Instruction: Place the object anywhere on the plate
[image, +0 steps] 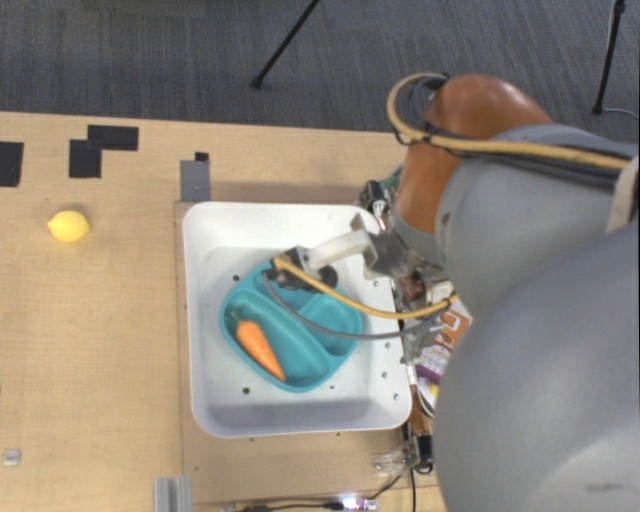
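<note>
Wood bench (100, 330) on grey carpet (150, 50) holds white bin (215, 420) with teal plate (245, 297); gripper (405, 300) state unreadable.

We count one carrot (260, 348), one teal plate (243, 300) and one white bin (215, 392) in plain sight. On the wooden bench (90, 350) we count one lemon (68, 226), and over everything we count one grey robot arm (540, 330).

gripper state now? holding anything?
Gripper: cannot tell whether it is open or shut, as it is mostly hidden under the arm. The carrot lies on the teal plate, apart from the gripper.
</note>
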